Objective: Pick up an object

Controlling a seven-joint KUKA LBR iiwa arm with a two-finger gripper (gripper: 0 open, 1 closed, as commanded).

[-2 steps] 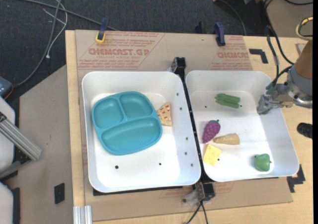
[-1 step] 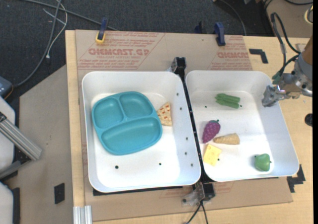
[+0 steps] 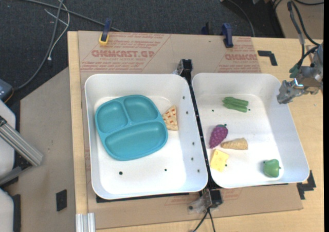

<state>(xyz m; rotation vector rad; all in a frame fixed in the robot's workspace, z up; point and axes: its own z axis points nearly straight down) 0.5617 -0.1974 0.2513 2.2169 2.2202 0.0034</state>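
Nothing is picked yet — my end effector point(image 3: 286, 93) hangs at the right bin's point(image 3: 288, 123) far right rim; its opening I cannot tell. All 5 items, green bean point(image 3: 235, 104) included, lie untouched.

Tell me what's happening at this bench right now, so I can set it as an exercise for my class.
A robot arm is meant to pick up an object from two white bins. Its hand sits at the right bin's far right edge, with nothing seen in it. That bin holds a green bean pod, purple grapes, a tan cone, a yellow cheese piece and a green pepper. The left bin holds a blue divided plate with a waffle slice beside it.
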